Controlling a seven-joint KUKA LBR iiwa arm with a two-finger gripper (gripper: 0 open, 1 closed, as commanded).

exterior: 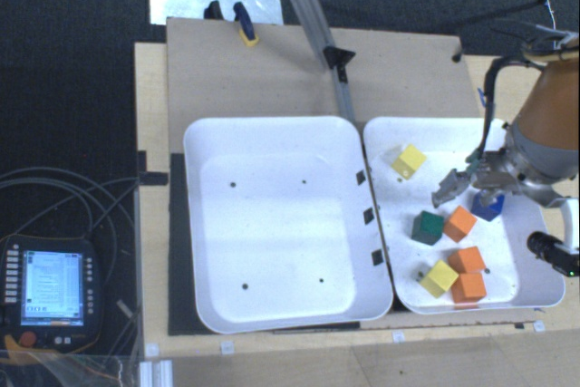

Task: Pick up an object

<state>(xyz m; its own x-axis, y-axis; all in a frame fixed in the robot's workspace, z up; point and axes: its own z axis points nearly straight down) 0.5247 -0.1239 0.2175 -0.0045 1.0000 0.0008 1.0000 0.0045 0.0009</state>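
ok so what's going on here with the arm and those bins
A robot arm reaches in from the right over the right bin, which holds small blocks: two yellow, three orange, a green block and a blue block. Its gripper hangs low among them, between the green and blue blocks, with nothing visibly between its fingers. The left bin sits alongside.

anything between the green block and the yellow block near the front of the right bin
Nothing: in the camera view, bare white bin floor separates the green block from the lower yellow block; orange blocks sit off to the right.
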